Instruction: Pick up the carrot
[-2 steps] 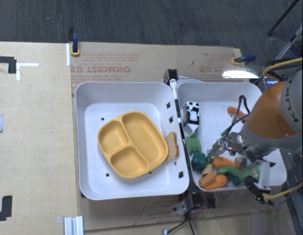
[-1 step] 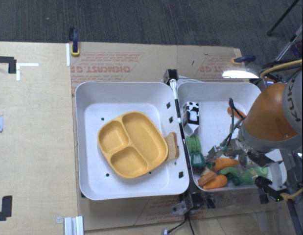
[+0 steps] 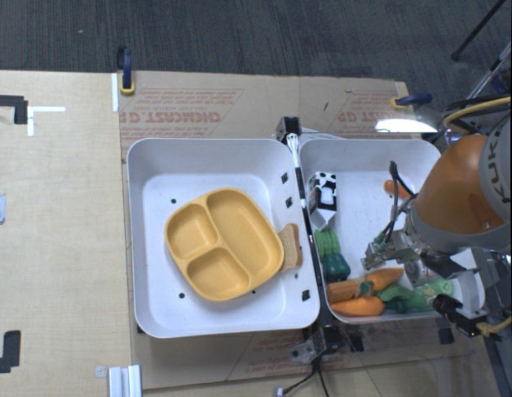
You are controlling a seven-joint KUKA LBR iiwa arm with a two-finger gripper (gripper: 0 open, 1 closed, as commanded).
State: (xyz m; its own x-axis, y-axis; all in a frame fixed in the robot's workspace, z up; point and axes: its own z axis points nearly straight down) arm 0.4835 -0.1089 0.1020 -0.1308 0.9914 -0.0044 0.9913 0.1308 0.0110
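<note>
While the gripper (image 3: 394,253) is hanging low over the right bin (image 3: 359,157), just above the toy food heaped at its near edge (whether it is open or closed cannot be told), the carrot (image 3: 357,306) is lying flat against the front wall. It is looking like light, stiff, smooth plastic, so pinching across its thick middle is seeming safest, as the tapered ends would likely be slipping free.
</note>
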